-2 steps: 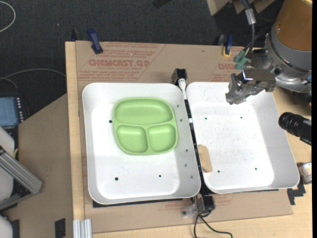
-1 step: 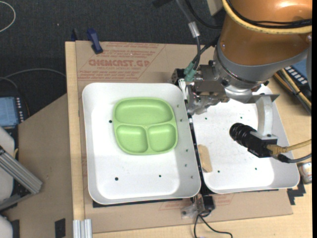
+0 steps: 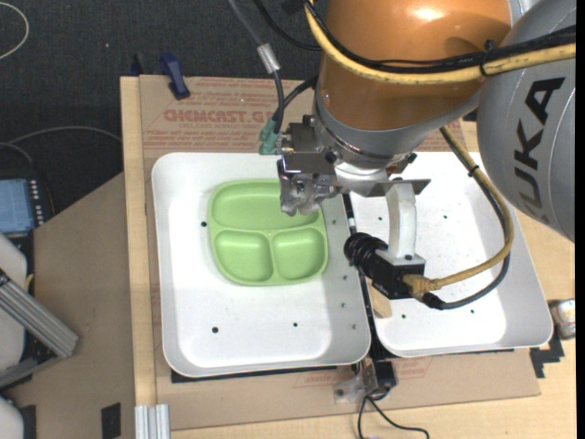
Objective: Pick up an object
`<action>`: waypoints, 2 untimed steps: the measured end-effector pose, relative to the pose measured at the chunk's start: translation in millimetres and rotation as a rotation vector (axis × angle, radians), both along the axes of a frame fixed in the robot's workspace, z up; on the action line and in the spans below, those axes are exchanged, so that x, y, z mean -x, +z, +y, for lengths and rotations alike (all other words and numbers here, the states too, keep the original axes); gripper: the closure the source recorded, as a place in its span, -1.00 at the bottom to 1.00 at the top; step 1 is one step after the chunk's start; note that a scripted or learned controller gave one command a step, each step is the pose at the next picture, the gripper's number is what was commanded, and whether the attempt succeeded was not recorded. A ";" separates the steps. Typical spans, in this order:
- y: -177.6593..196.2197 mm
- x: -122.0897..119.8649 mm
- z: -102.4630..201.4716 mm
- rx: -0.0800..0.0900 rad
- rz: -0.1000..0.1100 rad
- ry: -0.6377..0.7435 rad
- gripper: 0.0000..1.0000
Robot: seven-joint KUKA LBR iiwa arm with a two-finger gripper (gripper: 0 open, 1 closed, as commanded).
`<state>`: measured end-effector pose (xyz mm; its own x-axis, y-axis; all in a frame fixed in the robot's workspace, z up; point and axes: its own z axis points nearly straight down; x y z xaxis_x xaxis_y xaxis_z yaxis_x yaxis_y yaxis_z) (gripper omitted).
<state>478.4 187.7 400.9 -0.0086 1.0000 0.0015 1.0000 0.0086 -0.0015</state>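
Worktop [image 3: 228,387]: a brown board at the bottom of the frame, carrying two shallow white bins side by side; small clips and a wire sit at its lower edge, centre.
Left bin [image 3: 238,337]: white, rounded corners, filling the centre-left of the frame; its lower half is bare white with a few small dark dots.
Right bin [image 3: 475,323]: white, touching the left bin along the middle seam; a yellowish cable loops across it.
Green tray [image 3: 256,236]: a light green divided dish with three compartments, lying flat in the upper middle of the left bin, its right edge close to the seam.
Tool [image 3: 302,195]: a metal assembly hanging at the upper right corner of the green tray, overlapping its rim; whether it is wide or narrow cannot be told, and nothing can be seen held in it.
Black fitting [image 3: 375,263]: on the seam, just right of the tray, joined to the yellowish cable.
Arm [image 3: 411,53]: a large orange band and grey body filling the upper right of the frame.
Blue clip [image 3: 174,76]: at the board's far edge, upper left.
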 end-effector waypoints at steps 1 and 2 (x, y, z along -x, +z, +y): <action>-24.5 -0.5 -61.1 0.004 0.004 -0.015 1.00; -12.5 -1.2 -57.6 0.001 -0.002 -0.009 1.00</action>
<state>479.6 130.1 388.5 0.0001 1.0000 0.0005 1.0000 -0.0001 0.0006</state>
